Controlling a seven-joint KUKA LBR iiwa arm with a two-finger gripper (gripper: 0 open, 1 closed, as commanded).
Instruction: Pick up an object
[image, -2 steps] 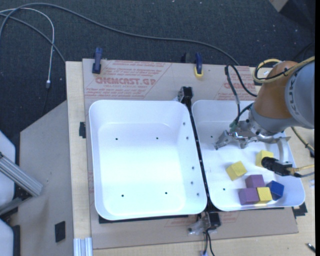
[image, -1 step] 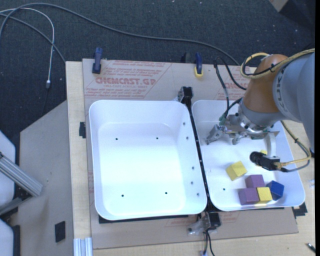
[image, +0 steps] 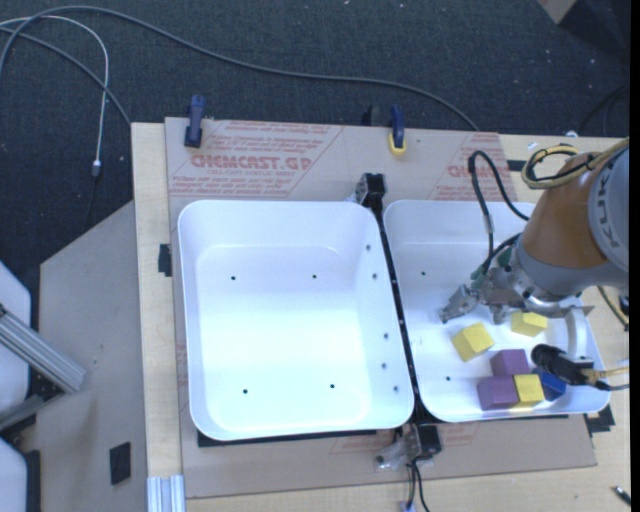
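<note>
The gripper (image: 458, 306) hangs low in the right bin (image: 440, 232), and whether it is open or closed I cannot tell (nothing shows in it). A yellow block (image: 473, 341) lies just beside it; purple blocks (image: 502, 378) and more yellow ones (image: 529, 322) cluster nearer the front corner.

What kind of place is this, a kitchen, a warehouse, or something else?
Most likely a robotics lab test bench: a robot arm over two white bins, foam blocks in the right one, loose cables on carpet.

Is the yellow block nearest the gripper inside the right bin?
Inside: the yellow block lies on the right bin's white floor.
</note>
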